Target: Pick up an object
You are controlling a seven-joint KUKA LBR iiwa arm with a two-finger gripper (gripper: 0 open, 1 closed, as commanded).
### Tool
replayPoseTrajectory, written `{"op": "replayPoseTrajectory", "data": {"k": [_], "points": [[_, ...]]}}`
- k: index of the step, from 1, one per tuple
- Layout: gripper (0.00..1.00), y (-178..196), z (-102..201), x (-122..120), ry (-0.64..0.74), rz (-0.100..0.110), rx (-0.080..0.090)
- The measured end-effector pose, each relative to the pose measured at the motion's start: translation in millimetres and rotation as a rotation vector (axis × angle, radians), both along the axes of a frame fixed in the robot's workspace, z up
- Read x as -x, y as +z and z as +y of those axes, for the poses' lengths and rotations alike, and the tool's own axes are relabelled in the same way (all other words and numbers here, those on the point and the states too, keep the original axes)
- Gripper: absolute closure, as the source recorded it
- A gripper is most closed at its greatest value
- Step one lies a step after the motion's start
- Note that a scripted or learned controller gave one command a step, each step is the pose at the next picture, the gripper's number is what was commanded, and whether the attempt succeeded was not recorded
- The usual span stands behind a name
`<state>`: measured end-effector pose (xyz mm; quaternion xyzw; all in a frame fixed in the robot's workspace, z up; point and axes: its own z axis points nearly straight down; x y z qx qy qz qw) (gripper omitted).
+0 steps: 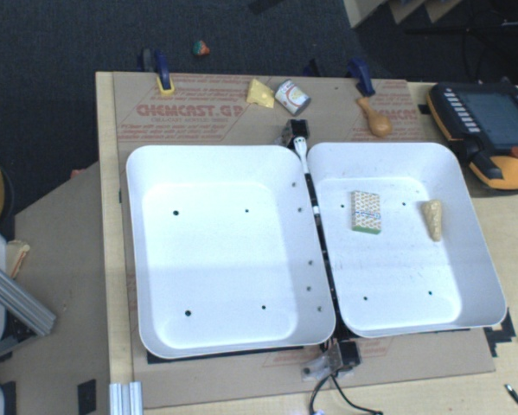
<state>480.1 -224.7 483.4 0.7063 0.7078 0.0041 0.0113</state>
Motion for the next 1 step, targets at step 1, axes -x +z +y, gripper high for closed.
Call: {"op": "replayPoseTrajectory", "data": {"k": [1], "points": [[1.00, -87.4, 62.4, 0.7, 0.004, 0.030, -0.014]]}}
